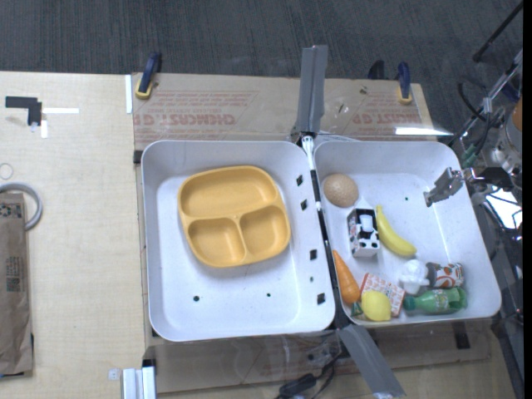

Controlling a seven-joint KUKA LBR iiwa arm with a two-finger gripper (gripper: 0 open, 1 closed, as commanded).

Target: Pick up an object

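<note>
Plate (pixel 235 216) in left bin (pixel 162 248), banana (pixel 394 233) in right bin (pixel 470 231)

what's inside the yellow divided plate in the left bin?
All three compartments of the yellow plate show bare yellow floor. Its underside and the left bin floor beneath it are covered.

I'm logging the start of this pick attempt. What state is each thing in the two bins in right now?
Yellow divided plate: upright in the left bin, nothing in its compartments.
Banana: lying flat, right bin.
Carrot: lying against the divider.
Green bottle: on its side.
Cow-print carton: lying down.
Brown ball: resting loose.
End effector: above the right bin, holding nothing.
</note>
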